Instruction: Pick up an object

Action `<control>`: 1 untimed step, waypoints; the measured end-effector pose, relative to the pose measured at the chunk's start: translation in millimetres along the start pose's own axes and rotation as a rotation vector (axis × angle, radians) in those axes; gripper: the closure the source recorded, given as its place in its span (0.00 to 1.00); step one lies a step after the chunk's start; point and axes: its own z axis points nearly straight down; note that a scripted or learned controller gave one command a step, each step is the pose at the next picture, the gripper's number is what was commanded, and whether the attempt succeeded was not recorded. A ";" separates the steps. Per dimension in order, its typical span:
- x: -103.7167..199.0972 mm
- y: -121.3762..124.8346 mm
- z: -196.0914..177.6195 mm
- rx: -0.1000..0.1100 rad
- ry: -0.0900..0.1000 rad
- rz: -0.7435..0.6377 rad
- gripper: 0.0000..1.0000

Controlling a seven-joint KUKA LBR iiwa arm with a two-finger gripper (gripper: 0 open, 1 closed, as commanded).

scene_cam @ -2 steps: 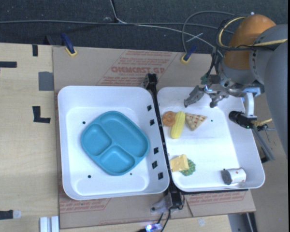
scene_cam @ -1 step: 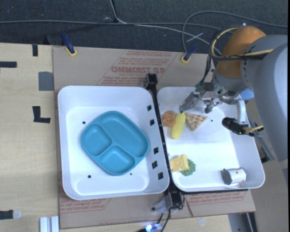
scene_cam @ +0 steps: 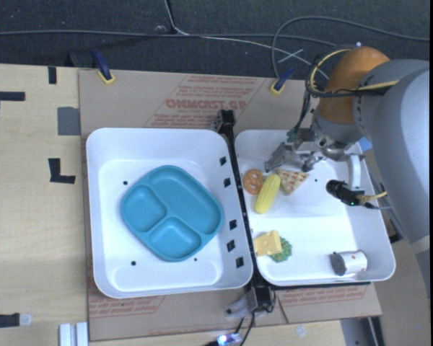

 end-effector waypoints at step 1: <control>0.1 1.1 -12.3 -0.003 -0.001 -0.001 1.00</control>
